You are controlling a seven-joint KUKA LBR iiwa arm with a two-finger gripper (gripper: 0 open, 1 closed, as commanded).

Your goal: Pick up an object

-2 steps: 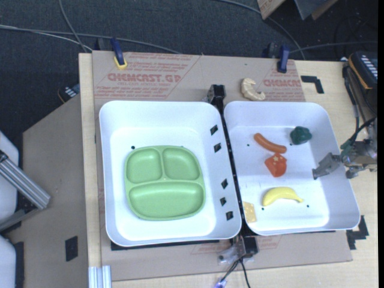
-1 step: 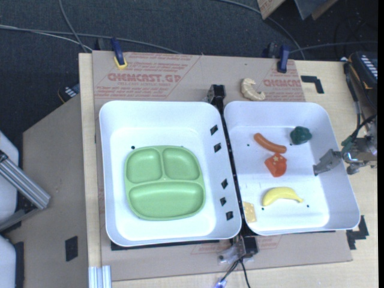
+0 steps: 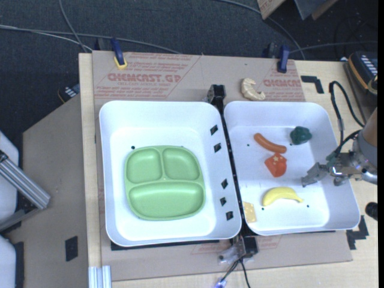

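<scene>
Camera view, single fixed overhead, slanted. We are logging the task as not yet done: nothing is sitting between the fingers of the claw [image 3: 324, 174], and every candidate object is lying loose in the right bin [image 3: 318, 116].

We are counting in that bin: a banana [image 3: 281, 195] toward the near side, a red piece [image 3: 276, 165] above it, an orange sausage-shaped piece [image 3: 270, 143] just beyond that, a dark green piece [image 3: 300, 135] toward the far right, and a small yellow wedge [image 3: 249, 210] by the near-left corner. All are resting on the bin floor, apart from one another.

The left bin [image 3: 114, 161] is carrying a green divided plate [image 3: 164, 182]. A beige piece [image 3: 252, 89] is lying on the surface outside the bins, past the far rim of the right bin.

Arm pose: the arm is reaching in from the right, wrist low over the right-hand part of the right bin, with the claw pointing leftward. The claw is appearing parted, two dark fingers spread, holding nothing. It is sitting to the right of the banana and red piece, near both but touching neither, as far as we are able to judge.

Remaining, in our judgement: choosing one object, closing on it, lifting it.
</scene>
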